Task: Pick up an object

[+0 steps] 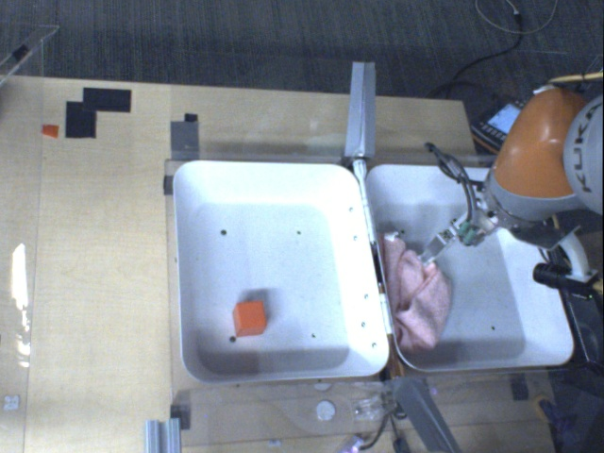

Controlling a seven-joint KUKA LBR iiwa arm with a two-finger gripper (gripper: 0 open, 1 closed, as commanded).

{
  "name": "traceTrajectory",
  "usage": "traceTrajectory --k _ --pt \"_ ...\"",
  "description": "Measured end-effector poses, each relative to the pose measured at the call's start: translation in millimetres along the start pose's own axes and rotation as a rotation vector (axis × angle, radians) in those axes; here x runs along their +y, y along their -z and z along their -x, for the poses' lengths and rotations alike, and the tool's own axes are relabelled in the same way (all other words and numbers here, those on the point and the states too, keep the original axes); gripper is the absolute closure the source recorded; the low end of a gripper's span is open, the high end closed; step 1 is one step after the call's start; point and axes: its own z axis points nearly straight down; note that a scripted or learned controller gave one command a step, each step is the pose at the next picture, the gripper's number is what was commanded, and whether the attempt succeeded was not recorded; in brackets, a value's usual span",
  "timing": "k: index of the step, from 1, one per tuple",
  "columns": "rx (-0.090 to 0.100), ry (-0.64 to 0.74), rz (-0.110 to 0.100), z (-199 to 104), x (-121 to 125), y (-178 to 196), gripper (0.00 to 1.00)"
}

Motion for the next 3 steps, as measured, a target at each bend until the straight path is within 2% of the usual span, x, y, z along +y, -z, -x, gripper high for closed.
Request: traceTrajectory --k 1,2,3 --pt "-0.008 -0.031 0.009 -10 0 -34 0.0" --pt "-0.012 -0.045 0.013 -34 7 -34 0.0" --pt "-0.014 0.147 0.015 -40 -7 -33 0.0"
